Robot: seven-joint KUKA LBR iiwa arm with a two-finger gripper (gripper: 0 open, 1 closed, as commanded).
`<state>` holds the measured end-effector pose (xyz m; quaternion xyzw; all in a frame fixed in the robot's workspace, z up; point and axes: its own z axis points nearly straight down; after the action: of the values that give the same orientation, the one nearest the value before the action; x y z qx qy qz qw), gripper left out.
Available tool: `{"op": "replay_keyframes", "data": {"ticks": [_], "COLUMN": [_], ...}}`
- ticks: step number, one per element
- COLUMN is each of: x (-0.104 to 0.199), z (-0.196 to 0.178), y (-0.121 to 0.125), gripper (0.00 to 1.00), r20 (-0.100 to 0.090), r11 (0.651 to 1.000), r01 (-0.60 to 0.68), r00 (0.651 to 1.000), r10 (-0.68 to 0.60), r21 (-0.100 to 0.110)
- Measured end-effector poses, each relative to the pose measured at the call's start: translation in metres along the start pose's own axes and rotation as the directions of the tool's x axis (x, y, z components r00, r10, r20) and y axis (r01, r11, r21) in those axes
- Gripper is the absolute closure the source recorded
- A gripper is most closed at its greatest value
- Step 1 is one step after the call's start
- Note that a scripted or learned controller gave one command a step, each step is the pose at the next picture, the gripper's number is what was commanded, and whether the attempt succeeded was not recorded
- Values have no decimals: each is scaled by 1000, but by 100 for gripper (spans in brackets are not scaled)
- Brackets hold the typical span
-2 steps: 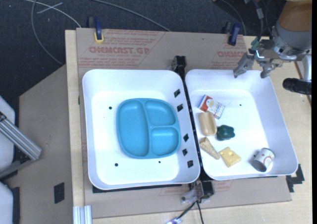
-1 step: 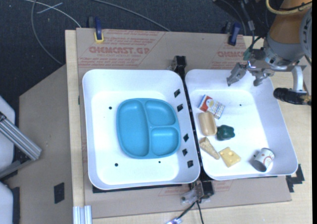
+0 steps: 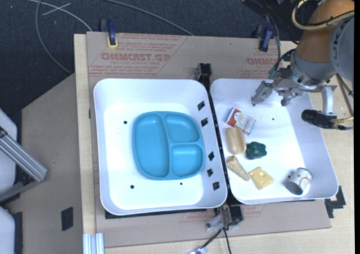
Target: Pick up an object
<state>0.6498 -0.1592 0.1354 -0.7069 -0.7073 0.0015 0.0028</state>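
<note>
Cardboard print: "CHEMCAST GP" in red on the board (image 3: 135, 56) under the bins
Arm: reached in from right, gripper (image 3: 274, 93) splayed, unclenched, grasping nothing, above right bin (image 3: 315, 135)
Objects: small box (image 3: 240, 119), green piece (image 3: 256, 149), cup (image 3: 298, 180) lay below it

Bench (image 3: 169, 50) topped with a pale board printed in red lettering, set on dark carpet. Held at the far edge by a blue and yellow clamp (image 3: 112, 33) toward the left and a blue clamp (image 3: 265, 38) toward the right. Two shallow white bins side by side directly on the board: left bin (image 3: 107, 135), right bin (image 3: 315, 135), inner edges touching along the middle. Black clips (image 3: 203, 72) where the bins meet, at the far end, and again at the near end (image 3: 229, 213). Bare board showing as a strip along the far side and at the near left corner.
</note>
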Motion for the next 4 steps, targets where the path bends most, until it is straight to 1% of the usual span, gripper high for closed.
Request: {"op": "replay_keyframes", "data": {"ticks": [1,2,3,4], "x": [0,7,7,47], "z": [-15,-77,-132,-124], "y": [2,-1,0,-35], "gripper": [100,100,100,100], "r20": [1,3,4,-1], "r11": [1000,1000,1000,1000], "r01": [1,1,1,3], "r00": [1000,1000,1000,1000], "r10": [-1,-1,-1,-3], "r21": [-8,-13,-14,-2]}}
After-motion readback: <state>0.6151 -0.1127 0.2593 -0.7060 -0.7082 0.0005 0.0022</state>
